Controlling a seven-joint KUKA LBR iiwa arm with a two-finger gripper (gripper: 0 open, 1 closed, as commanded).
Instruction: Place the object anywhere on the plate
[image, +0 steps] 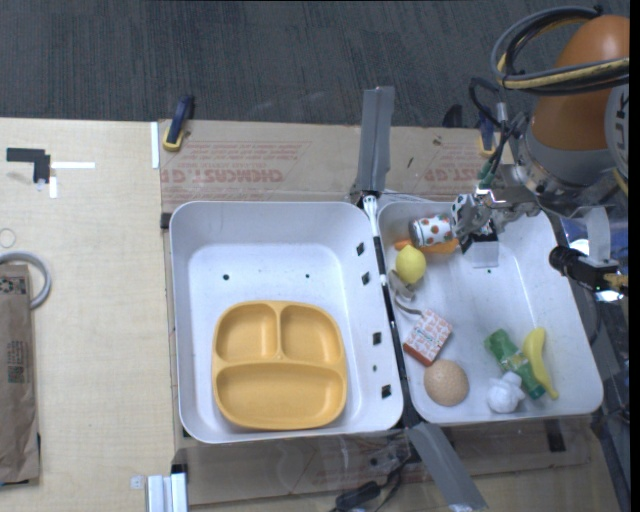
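Note:
A yellow plate (281, 364) with three compartments lies in the left bin (200, 250), toward its front. My gripper (472, 222) hovers low over the back of the right bin (570, 300). Just to its left lies a small white cup with red dots (432, 231), touching or nearly touching the gripper; whether it is held cannot be told. Something orange (446, 244) pokes out under the cup. A yellow lemon (410, 264) sits just in front of the cup, near the bin's left wall.
Further forward in the right bin lie a red and white box (428, 337), a tan ball (446, 382), a green bottle (505, 352), a banana (538, 361) and a white lump (505, 397). A grey divider (376, 140) stands between the bins at the back.

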